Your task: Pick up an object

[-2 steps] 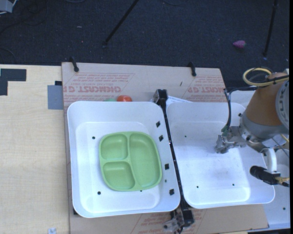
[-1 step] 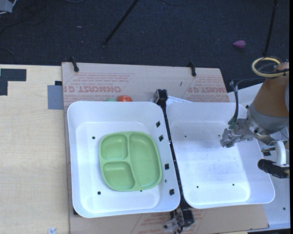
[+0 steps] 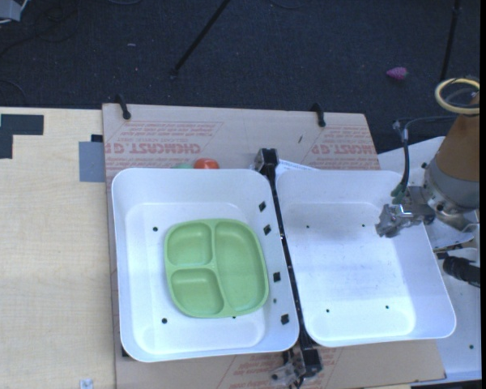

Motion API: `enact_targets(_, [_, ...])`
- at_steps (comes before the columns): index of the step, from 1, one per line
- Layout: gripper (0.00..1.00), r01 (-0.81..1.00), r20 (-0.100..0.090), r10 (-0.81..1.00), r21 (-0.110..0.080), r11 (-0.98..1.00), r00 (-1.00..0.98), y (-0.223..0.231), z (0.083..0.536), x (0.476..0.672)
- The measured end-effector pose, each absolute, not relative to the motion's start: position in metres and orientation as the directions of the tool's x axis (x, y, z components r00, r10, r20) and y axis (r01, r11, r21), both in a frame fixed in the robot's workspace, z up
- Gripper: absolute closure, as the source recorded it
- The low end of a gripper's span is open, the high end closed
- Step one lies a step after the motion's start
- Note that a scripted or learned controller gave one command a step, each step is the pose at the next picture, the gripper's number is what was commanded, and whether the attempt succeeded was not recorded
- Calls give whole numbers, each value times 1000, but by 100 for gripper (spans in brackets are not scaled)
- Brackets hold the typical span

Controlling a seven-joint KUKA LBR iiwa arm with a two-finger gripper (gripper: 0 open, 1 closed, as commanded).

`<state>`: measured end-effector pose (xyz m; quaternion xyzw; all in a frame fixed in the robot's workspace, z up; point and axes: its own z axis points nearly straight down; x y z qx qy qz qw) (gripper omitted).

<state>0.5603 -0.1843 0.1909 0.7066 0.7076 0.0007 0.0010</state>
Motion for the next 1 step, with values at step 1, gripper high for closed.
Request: enact_targets(1, [100,1000,-1,1000,4,2,-2,-183,247,571])
